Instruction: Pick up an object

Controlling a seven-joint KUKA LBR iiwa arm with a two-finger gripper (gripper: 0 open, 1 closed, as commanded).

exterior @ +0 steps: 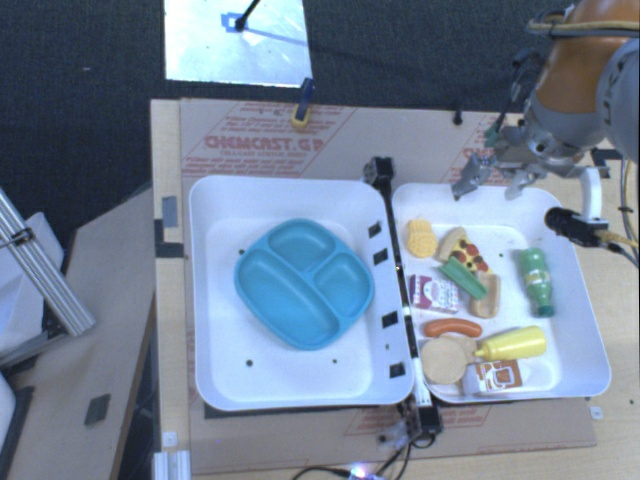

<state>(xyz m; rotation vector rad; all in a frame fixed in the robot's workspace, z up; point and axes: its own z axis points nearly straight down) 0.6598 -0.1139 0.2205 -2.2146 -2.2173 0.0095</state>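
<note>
My gripper (494, 181) hangs over the far edge of the right bin (590, 368), its two fingers spread apart with nothing between them. Below it in that bin lie a corn cob (421, 237), a pizza slice (462, 249), a green pepper piece (464, 276), a green bottle (536, 281), a small red-and-white carton (434, 293), a hot dog sausage (452, 327), a yellow mustard bottle (512, 344), a round tan cookie (445, 360) and a ketchup packet (497, 376).
The left bin (215, 368) holds a blue divided plate (303, 283). A black clip divider (395, 288) runs between the bins. A yellow-and-blue clamp (302, 108) sits on the cardboard behind, and a shiny square panel (237, 26) lies further back.
</note>
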